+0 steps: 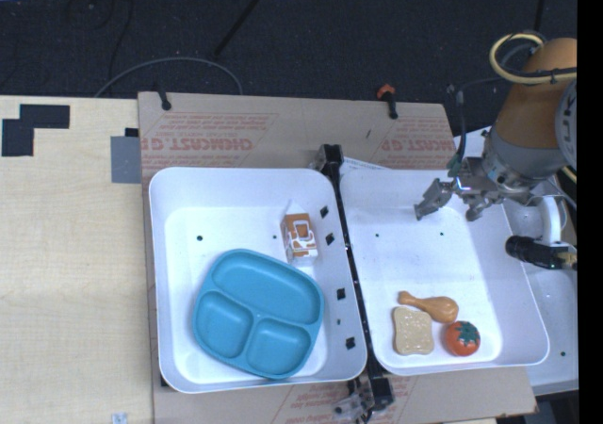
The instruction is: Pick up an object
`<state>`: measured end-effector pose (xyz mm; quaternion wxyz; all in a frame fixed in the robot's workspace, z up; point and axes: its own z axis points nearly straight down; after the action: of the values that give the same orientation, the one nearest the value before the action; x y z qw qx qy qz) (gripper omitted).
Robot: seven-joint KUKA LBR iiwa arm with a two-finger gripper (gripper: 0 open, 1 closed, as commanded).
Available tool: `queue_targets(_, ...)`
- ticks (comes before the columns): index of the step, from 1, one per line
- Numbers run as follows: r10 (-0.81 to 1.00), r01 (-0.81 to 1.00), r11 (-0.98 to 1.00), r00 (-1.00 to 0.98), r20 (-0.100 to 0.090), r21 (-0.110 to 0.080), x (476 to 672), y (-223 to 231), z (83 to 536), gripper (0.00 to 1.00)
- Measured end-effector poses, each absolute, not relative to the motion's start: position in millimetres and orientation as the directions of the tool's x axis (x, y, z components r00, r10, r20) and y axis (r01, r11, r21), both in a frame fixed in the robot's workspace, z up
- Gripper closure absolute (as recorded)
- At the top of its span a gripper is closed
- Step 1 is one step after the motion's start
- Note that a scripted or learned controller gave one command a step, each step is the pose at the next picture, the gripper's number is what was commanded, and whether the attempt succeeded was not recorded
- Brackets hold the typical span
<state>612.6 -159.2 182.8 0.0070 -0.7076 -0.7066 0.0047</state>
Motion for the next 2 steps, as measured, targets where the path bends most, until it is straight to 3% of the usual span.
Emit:
queue_targets(1, 1.0, 1.0, 0.0, 0.0, 0.001, -0.003, 615.8, -159, 191, 0.0)
queue_targets(2, 1.0, 1.0, 0.004, -0.004, 0.002, -0.008, 616.1, -151, 130, 0.0)
